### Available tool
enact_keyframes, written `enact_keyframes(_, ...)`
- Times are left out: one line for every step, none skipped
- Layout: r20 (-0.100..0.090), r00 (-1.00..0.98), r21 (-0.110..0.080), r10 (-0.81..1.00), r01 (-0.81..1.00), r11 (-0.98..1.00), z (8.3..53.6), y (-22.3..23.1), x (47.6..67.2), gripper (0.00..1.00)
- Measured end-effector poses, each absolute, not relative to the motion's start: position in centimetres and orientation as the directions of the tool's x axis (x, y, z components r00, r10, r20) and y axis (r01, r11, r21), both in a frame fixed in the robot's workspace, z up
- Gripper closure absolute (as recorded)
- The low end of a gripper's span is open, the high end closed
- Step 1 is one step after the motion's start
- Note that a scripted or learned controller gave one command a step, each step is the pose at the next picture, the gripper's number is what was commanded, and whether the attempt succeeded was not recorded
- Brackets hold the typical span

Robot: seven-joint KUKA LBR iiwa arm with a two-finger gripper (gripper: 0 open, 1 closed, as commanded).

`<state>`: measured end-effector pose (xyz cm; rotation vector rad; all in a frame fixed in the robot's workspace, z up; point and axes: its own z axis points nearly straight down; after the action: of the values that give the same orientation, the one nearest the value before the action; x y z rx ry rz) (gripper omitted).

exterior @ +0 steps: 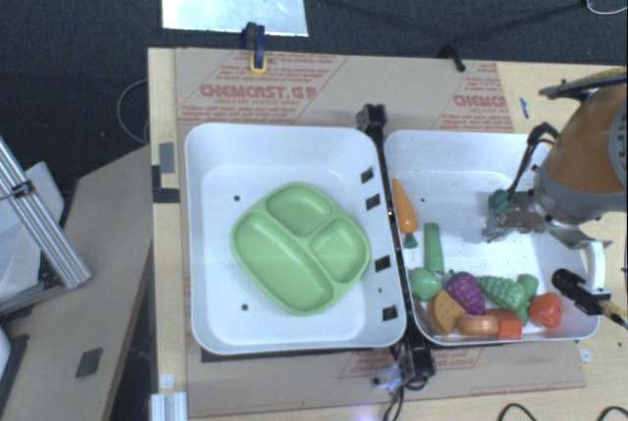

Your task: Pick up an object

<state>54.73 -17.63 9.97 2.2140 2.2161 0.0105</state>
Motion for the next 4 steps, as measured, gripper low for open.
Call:
enact_keyframes(-0.001,0.001,0.004,1.0,1.0,-0.001,15.2,-18.0,53.9,1.0)
enact_keyframes(-0.001,-0.003,0.004,1.0,1.0,0.003,19.5,-18.2,53.8,1.0)
enact_keyframes(-0.001,-0.004,0.003,1.0,1.0,0.004,22.6,-18.2,53.9,1.0)
enact_keyframes(0.0,-0.007,0.003,1.0,1.0,0.007,21.9,-14.2,56.1,1.0)
